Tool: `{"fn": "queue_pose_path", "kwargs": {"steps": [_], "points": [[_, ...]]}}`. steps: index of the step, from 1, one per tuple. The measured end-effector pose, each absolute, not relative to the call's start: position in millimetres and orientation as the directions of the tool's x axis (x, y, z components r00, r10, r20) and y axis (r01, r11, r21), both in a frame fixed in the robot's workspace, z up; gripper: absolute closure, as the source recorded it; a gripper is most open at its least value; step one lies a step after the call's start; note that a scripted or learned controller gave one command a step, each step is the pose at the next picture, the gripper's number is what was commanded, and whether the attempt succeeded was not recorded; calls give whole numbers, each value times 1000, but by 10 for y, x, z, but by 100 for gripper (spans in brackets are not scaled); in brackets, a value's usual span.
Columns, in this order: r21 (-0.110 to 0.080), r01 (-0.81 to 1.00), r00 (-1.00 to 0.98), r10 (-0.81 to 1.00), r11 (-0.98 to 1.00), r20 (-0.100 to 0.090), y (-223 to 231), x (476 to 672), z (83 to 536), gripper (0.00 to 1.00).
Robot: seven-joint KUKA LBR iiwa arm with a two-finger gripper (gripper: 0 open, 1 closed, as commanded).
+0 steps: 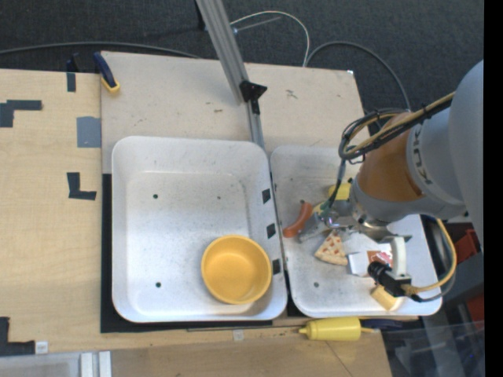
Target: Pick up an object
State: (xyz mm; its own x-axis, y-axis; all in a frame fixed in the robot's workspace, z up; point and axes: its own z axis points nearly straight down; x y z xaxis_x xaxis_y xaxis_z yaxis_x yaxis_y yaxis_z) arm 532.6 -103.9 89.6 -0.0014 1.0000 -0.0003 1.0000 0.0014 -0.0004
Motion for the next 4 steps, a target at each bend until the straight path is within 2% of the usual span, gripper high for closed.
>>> {"fn": "queue_pose_path", "kwargs": {"steps": [1, 2, 4], "points": [[0, 1000, -1, 1000, 1, 0, -1038, 5328, 900, 0], [-2, 1000, -1, 1000, 1, 1, -1031, 5325, 995, 100], [4, 1000, -3, 1000, 3, -1, -926, 5516, 2016, 100]]}}
